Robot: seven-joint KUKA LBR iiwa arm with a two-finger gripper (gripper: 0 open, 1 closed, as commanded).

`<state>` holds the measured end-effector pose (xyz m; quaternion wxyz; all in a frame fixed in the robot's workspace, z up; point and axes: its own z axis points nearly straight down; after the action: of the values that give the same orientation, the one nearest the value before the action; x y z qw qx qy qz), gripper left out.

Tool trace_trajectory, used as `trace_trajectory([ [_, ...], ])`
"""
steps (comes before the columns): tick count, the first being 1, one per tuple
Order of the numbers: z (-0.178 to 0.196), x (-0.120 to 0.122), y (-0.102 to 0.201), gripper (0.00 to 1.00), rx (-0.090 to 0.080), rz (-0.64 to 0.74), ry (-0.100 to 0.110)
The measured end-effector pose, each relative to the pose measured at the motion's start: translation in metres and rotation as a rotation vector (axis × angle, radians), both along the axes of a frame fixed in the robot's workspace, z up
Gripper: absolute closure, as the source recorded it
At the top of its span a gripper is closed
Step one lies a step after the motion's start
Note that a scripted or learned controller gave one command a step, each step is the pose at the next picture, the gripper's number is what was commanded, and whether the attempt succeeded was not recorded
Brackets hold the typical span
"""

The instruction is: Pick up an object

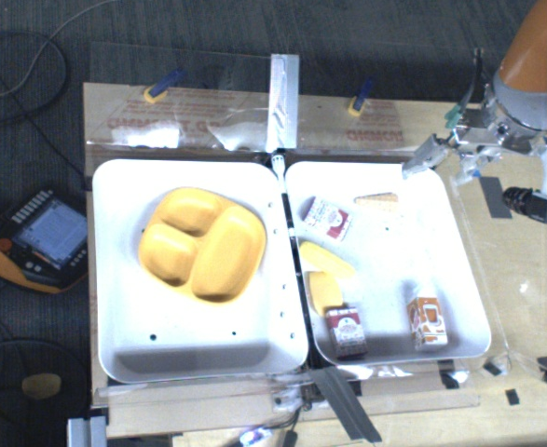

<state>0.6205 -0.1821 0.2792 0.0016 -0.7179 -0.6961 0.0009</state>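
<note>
Claw (420, 163) hangs at the right bin's (459, 250) far corner, near the wedge (376, 197), and I cannot tell its grip state.

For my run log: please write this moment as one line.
arm: above right white bin's far right corner | target: none held | left white bin: yellow sectioned plate

Orange band (534, 49), grey wrist, metallic hand (441, 152), green fitting.

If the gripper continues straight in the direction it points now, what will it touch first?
Probably the pale wedge near the top of the right bin. The gripper points down-left over that bin's top right corner. Its height is unclear, so this is uncertain.
</note>
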Motion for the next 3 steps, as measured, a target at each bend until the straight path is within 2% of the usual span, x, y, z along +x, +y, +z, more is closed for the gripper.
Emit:
trace_trajectory([
  [1,-0.058,-0.049,-0.026,0.00,0.002,-0.177,0.001],
  [2,0.072,-0.055,0.008,0.00,-0.002,-0.108,-0.002],
  [3,0.045,-0.065,-0.005,0.00,-0.002,-0.169,0.000],
])
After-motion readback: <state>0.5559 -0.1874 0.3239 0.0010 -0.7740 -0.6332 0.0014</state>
